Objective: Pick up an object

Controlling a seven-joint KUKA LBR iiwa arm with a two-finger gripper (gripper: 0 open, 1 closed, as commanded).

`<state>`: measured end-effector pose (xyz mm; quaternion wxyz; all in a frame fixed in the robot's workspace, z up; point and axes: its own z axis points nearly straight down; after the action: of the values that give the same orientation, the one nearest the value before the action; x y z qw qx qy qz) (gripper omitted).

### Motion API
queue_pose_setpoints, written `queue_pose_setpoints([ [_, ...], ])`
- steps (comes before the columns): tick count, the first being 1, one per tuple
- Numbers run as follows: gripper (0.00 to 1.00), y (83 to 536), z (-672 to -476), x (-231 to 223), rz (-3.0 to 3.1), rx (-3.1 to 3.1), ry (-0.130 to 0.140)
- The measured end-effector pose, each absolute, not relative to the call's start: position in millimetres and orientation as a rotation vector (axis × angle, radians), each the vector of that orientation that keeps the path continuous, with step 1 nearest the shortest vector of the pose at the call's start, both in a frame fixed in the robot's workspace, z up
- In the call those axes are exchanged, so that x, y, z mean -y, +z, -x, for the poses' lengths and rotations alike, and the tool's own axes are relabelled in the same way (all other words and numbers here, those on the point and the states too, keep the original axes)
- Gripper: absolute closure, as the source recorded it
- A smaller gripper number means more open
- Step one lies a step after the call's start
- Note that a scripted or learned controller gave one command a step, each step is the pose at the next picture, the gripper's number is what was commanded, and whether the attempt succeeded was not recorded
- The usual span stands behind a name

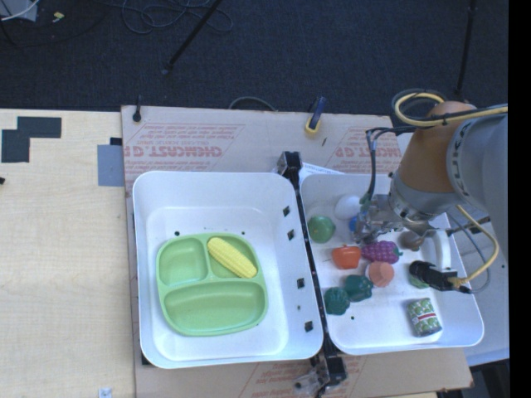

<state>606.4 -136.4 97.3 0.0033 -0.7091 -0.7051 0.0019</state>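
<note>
the arm [452, 160] comes in from the right, grey with the orange band showing, and the gripper [375, 226] is down low in the right bin [465, 326], over its far middle. whether it is wide or narrow, i cannot tell, the wrist covers it from this angle. nothing can be seen gripped in it.

right at its near side lies a bunch of purple toy grapes [381, 251], just below the gripper and close enough that contact can't be ruled in or out. to the left of the grapes, touching or nearly so, sits an orange-red toy pepper [347, 257]. just nearer than the grapes there's a round peach-coloured piece [382, 274]. a green ball-like fruit [321, 228] rests by the bin's left wall, and a white egg-shaped piece [348, 206] lies further back, left of the gripper. two dark green lumps [347, 293] huddle together near the middle front. off in the near right corner, well apart from the rest, lies a small green and red printed can [424, 317].

over in the left bin [166, 197], a light green divided plate [211, 305] carries a yellow corn cob [231, 257] lying aslant across its far right compartment.
</note>
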Motion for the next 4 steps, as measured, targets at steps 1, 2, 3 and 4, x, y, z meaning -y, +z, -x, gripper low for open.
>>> queue_pose_setpoints([
  [1,1.0,161,-605.3,137,2.229,2.218,-0.003],
  [2,1.0,220,-612.0,131,2.223,2.225,-0.004],
  [3,1.0,228,-612.0,133,2.22,2.222,0.0],
  [4,1.0,232,-614.9,89,2.216,2.223,0.001],
])
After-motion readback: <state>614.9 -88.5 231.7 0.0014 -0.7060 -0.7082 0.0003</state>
